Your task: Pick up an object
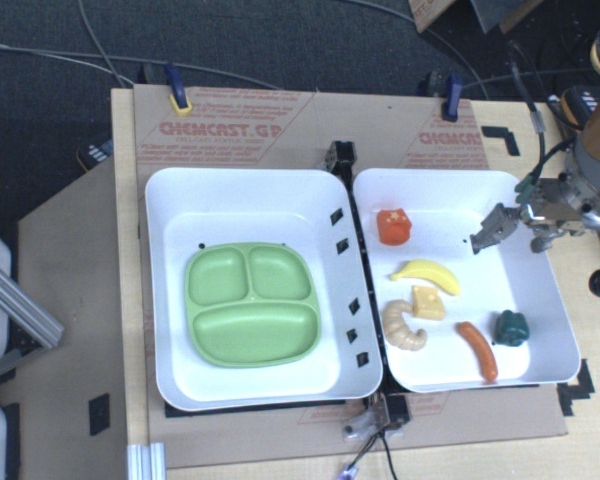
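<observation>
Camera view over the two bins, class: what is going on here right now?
A grey robot arm reaches in from the right, its gripper above the right white bin. That bin holds a red tomato-like piece, yellow banana, beige croissant, orange sausage and dark green pepper. Nothing is visibly grasped. The left white bin holds a green divided tray.

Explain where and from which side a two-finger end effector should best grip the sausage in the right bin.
Probably grip the sausage at its middle, coming from above, fingers closing across its narrow width. It lies flat and slanted, apart from the green item and near the bin's front wall.
</observation>
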You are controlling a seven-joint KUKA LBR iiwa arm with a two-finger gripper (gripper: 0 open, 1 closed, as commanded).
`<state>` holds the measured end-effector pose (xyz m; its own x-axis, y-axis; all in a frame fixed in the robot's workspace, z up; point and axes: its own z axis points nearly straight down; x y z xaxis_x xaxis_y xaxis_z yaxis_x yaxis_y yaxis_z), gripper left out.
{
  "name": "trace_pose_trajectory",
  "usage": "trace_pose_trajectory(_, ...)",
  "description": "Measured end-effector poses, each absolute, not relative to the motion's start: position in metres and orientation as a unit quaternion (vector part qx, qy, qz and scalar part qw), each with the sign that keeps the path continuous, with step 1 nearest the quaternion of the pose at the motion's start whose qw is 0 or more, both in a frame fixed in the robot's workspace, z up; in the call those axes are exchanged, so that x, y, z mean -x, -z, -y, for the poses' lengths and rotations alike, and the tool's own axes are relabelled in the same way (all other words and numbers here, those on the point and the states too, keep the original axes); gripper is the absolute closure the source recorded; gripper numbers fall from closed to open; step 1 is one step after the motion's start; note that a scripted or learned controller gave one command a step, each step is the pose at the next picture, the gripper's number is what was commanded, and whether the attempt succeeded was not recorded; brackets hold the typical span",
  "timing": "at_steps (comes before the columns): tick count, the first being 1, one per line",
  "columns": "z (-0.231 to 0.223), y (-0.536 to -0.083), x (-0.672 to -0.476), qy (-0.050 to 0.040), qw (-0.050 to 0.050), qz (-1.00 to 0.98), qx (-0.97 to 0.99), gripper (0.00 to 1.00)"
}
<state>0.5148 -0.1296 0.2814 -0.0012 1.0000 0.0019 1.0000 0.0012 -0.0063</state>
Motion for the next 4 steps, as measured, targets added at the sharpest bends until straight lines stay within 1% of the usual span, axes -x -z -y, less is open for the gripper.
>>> trace_pose_trajectory(1, 0.121, -0.23, -0.519, -0.003, 0.006, 0.708, 0.707, 0.0)
trace_pose_trajectory(2, 0.124, -0.164, -0.521, -0.0033, 0.006, 0.707, 0.707, 0.0)
trace_pose_trajectory(3, 0.126, -0.11, -0.51, -0.0031, 0.007, 0.707, 0.707, 0.0)
trace_pose_trajectory(4, 0.126, -0.121, -0.512, -0.0021, 0.005, 0.707, 0.707, 1.0)
